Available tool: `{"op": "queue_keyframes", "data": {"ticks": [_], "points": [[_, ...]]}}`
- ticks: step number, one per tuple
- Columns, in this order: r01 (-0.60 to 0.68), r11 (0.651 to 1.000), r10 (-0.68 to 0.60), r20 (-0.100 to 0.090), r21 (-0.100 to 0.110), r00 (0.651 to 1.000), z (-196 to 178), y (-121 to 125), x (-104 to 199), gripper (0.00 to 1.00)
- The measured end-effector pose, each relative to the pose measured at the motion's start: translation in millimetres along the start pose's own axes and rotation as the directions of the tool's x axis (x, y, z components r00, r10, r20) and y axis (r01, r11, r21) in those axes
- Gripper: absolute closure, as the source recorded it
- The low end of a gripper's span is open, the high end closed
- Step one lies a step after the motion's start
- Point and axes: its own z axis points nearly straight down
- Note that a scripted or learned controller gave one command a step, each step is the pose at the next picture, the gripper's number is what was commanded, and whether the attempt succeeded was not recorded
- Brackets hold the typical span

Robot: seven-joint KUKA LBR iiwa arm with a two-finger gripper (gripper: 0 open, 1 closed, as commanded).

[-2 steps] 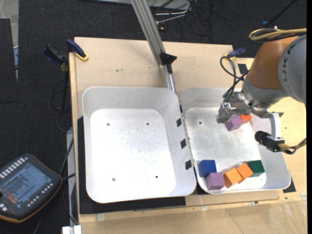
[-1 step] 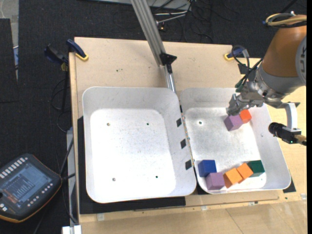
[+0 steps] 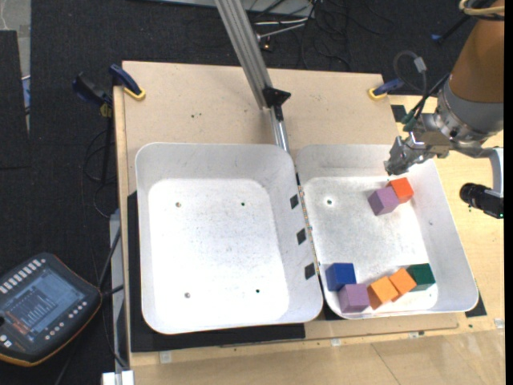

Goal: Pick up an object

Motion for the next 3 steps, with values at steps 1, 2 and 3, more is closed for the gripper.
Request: {"op": "queue_keyframes", "data": {"ticks": [1,2,3], "points": [[0.005,1.000,-0.005,-0.004,0.008,1.000,19,6,53,1.00],[0.006,1.000,-0.006,-0.004,0.005,1.000,16,16,106,1.00],[0.005,1.000,-0.005,-0.004,0.010,1.000,35,17,155,1.00]]}}
